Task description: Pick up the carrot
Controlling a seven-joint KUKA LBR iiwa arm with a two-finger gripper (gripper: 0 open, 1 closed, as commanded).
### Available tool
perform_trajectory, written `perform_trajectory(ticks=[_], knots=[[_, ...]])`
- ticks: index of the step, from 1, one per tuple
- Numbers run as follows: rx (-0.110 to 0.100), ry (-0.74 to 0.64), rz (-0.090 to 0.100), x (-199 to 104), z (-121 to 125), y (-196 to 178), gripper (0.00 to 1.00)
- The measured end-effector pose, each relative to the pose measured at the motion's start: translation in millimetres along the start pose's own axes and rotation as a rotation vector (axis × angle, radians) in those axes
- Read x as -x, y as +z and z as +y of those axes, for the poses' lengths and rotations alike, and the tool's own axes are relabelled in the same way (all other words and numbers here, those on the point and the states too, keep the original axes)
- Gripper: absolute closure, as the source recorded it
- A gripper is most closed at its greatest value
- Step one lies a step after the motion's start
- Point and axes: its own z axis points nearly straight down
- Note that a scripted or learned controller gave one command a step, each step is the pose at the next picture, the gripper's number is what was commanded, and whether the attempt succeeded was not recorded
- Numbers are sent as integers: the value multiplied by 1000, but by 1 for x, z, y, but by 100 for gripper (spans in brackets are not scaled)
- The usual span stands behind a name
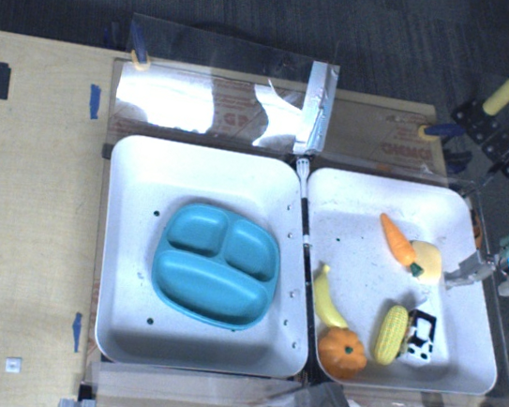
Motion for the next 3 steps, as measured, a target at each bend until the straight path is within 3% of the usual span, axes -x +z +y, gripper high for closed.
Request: perform_trajectory(ticks=[1,2,3], knots=[[-7,96,2,-47,2,85,0],[2,0,-1,2,62,66,0],[15,-288,-7,8,109,181,0]])
